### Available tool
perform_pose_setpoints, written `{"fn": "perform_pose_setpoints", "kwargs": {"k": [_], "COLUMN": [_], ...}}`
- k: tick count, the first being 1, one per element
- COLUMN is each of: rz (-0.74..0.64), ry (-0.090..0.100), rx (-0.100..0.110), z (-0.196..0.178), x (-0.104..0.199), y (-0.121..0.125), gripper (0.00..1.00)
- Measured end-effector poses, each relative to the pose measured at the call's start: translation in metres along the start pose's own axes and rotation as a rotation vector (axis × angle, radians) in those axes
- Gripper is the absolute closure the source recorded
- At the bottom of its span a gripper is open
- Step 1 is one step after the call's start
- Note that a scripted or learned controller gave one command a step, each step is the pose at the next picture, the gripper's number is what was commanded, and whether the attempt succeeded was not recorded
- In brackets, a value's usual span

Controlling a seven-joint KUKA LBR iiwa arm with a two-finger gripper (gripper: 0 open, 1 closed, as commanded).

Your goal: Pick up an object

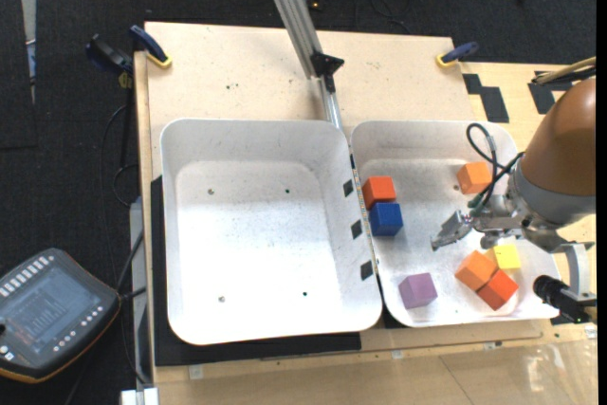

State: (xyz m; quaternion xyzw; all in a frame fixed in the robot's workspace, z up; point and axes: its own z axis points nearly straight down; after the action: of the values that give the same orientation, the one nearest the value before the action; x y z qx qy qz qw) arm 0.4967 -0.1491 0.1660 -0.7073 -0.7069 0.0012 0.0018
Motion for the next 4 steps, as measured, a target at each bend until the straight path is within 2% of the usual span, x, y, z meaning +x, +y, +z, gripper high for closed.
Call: {"fn": "perform_pose_setpoints", "kwargs": {"k": [1,2,3,4], "rz": [0.001,0.0,0.0,-0.003], "ry": [-0.005,0.0,-0.001,-0.003], "rx": [-0.012,-0.003,-0.006,-0.011], "z": [0.043,0.072,0.061,-0.003], "x": [-0.008,-0.008,-0.008,-0.007], "y": [0.007,0.007,0.008,0.008], "gripper": [0.0,0.0,1.0,1.0]}}
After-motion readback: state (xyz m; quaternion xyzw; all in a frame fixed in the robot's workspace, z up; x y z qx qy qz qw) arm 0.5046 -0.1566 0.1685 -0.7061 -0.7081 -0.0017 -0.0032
